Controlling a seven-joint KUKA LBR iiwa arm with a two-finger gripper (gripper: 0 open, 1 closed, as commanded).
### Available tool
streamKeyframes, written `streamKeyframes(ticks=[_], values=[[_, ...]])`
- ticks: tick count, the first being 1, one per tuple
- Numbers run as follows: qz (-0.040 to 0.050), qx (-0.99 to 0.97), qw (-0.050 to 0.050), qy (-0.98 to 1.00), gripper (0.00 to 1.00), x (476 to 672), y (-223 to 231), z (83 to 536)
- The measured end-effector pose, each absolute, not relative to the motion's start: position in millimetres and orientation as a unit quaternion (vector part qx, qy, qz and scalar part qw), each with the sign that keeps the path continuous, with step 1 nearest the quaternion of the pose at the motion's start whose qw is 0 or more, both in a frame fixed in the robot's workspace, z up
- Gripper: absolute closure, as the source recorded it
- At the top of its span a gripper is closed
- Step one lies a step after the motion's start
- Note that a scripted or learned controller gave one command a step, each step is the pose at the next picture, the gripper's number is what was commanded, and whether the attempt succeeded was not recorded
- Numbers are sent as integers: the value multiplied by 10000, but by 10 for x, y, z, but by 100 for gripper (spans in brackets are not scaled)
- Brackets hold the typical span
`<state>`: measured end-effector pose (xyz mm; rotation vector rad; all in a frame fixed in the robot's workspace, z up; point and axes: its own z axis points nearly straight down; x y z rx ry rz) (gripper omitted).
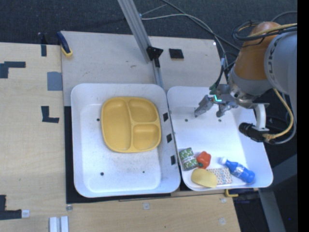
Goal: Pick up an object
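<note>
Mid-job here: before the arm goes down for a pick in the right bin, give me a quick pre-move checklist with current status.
1. Gripper carries nothing: ok, fingers spread, nothing between them.
2. Gripper over right bin: ok.
3. Gripper above a target: not ok; the objects lie at the bin's near end.
4. Targets apart: not ok; green packet, red piece, yellow object and blue bottle are bunched.
5. Yellow tray out of the way: ok, in left bin.

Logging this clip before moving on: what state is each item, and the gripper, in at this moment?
Gripper: fingers spread open, nothing between them, above the right bin's bare upper part.
Yellow divided plate: flat and upright in the left bin, compartments bare.
Blue bottle: lying on its side.
Yellow fruit-shaped piece: lying against the right bin's near edge.
Green packet: lying flat.
Red-orange piece: resting beside the green packet.
</note>
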<state>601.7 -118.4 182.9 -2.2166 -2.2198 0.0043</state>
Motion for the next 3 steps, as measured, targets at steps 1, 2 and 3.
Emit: streamKeyframes(ticks=[1, 2, 3], values=[[3, -7064, 9, -7078, 0, 6026, -1184, 1842], [23, -7067, 17, -7075, 0, 6093, -1210, 1360], [5, -7064, -12, -7078, 0, 6097, -1207, 845]])
